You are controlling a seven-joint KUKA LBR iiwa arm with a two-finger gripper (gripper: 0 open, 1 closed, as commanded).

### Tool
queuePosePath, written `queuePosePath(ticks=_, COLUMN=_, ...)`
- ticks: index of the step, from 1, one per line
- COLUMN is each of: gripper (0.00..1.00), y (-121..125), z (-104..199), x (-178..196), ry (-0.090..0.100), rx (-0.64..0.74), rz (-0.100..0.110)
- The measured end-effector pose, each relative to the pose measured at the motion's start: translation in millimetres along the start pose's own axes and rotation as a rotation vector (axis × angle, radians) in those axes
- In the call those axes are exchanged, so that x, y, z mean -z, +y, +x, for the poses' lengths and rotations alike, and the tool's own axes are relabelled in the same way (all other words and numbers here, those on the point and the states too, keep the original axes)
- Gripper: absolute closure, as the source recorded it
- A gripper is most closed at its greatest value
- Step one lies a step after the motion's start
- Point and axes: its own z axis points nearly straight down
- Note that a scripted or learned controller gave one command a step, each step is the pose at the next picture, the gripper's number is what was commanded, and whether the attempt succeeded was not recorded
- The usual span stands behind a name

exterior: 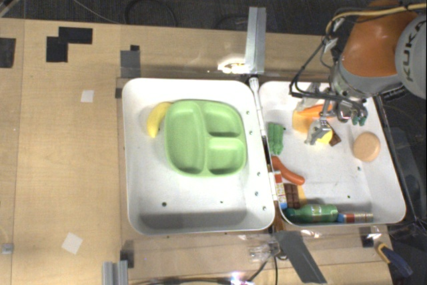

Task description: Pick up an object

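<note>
My gripper [319, 131] hangs low over the upper middle of the right bin [383, 143], under the arm's orange band [370, 43]. Its tip sits right at a small yellow object [325, 137] with a dark brown piece [334, 139] beside it. An orange block [305, 118] lies just to the left of the gripper, partly hidden by it. A round tan bun [366, 145] rests to the right. Whether anything is held is hidden by the wrist.
Along the right bin's left and front sides lie a green item [275, 137], a red sausage [288, 172], a brown bar [291, 194] and a green bottle [313, 213]. The left bin [140, 197] holds a green divided plate [203, 137] and a banana [156, 119].
</note>
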Motion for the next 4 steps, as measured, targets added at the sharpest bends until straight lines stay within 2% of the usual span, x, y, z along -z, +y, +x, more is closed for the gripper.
queuePosePath(ticks=1, gripper=0.0, y=0, z=-31, x=-42, ry=-0.009, rx=-0.086, rz=0.002)
queuePosePath(ticks=2, gripper=0.0, y=34, z=-11, x=-50, ry=-0.013, rx=-0.237, rz=0.0)
queuePosePath(ticks=3, gripper=1.0, y=35, z=-16, x=-34, ry=-0.028, rx=-0.23, rz=0.0)
queuePosePath(ticks=4, gripper=1.0, y=141, z=15, x=51, ry=-0.015, rx=0.03, rz=-0.001)
